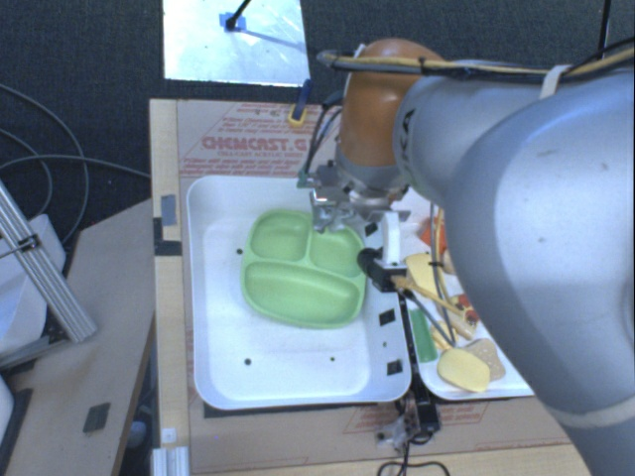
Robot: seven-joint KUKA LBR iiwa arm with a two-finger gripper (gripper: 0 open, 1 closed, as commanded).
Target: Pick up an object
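Camera view: we record the gripper [335,216] low over the green tray's [298,288] far rim in the left bin [213,266]; we cannot tell its grip state.

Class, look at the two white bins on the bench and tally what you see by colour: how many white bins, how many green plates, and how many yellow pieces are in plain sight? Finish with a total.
White bins: 2, the left bin and the right bin
Green plates: 1, the divided plate in the left bin
Yellow pieces: 2, a long one and a rounded one, both in the right bin
Total: 5
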